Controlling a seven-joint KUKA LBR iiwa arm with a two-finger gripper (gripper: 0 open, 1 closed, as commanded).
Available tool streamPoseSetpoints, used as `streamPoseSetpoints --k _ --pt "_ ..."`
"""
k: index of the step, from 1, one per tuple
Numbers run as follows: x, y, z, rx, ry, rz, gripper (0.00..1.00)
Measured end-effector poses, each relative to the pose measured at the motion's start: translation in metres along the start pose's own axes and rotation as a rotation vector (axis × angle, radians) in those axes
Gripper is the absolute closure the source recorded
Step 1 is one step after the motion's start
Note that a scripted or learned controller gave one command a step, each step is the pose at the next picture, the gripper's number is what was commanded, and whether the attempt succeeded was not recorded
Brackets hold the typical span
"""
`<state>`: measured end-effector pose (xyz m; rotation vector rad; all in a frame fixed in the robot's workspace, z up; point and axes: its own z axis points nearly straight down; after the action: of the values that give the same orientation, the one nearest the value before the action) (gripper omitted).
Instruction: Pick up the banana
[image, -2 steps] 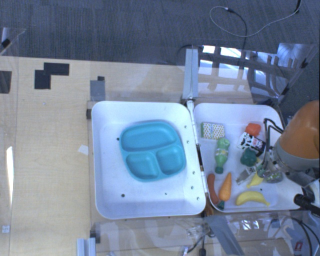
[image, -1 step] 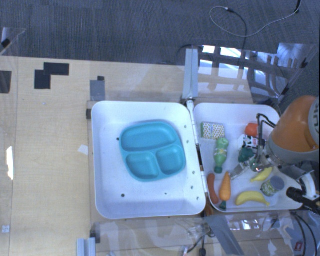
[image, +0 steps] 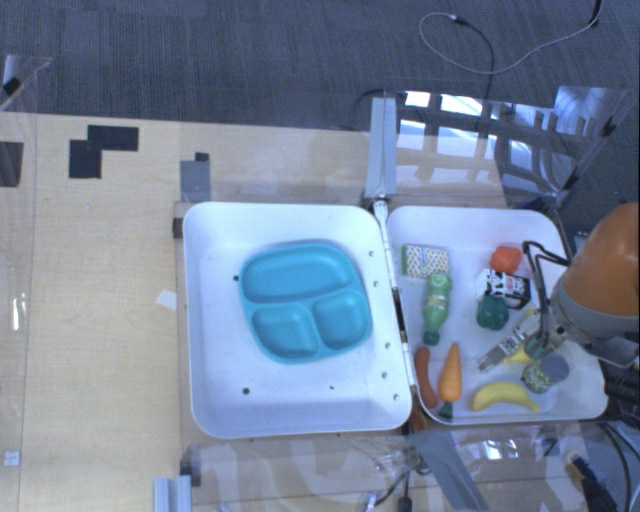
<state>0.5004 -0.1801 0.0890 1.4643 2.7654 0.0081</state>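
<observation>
The yellow banana (image: 505, 397) lies on its side near the front edge of the right bin (image: 470, 232), its curve opening downward. My gripper (image: 514, 348) hangs just above and behind it, low over the bin, between a dark green object (image: 492, 313) and a small round can (image: 541, 375). The orange band of the arm (image: 604, 270) shows at the right edge. The banana lies apart from the gripper, resting on the bin floor.
The right bin also holds a carrot (image: 451, 372), a red sausage-shaped item (image: 423, 372), a green bottle (image: 436, 307), a patterned packet (image: 425, 261), an orange-red item (image: 506, 258) and a black-and-white carton (image: 508, 287). A blue divided plate (image: 305, 300) sits in the left bin (image: 210, 330).
</observation>
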Motion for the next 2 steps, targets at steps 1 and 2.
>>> streamPoseSetpoints --k 1,2 --pt "0.02 0.0021 -0.0003 0.001 -0.005 0.075 0.0" --pt "0.0216 0.004 -0.0099 0.0 0.0 0.073 1.0"
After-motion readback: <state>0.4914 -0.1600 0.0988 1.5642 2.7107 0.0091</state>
